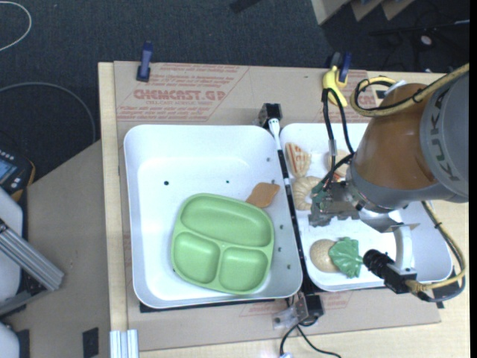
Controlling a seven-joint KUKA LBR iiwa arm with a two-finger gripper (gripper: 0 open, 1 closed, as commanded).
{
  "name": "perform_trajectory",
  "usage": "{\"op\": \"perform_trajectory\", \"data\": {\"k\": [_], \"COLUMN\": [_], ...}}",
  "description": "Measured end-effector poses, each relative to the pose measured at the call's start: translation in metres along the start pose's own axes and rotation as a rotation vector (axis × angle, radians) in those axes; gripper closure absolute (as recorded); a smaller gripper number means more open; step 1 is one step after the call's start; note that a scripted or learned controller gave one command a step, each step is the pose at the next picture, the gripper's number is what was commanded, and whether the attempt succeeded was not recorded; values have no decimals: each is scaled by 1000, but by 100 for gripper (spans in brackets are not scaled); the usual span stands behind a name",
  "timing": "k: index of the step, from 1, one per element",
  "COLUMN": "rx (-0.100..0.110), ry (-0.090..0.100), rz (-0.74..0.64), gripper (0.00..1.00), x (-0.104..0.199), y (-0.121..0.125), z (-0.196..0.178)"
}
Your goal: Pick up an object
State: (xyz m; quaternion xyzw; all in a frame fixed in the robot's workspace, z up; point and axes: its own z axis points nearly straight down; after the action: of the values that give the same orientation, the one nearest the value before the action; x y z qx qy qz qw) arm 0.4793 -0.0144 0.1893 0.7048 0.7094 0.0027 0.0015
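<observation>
Green leaf [346,256] upright-tilted in right bin [428,263]

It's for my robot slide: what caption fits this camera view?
Robot arm reaches over the right bin; green divided tray sits in the left bin.

Blue clamp [144,60] on the bench's [186,88] far edge

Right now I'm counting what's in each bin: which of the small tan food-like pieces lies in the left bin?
The flat tan piece beside the green divided plate, against the left bin's right wall. The other tan pieces lie in the right bin.
</observation>
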Motion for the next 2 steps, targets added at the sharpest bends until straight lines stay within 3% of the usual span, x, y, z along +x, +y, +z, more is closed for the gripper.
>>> {"op": "perform_trajectory", "data": {"k": [1, 2], "rx": [5, -13], "ry": [0, 2], "rz": [1, 2], "gripper": [100, 100], "x": [58, 64], "y": [0, 3], "z": [5, -160]}}
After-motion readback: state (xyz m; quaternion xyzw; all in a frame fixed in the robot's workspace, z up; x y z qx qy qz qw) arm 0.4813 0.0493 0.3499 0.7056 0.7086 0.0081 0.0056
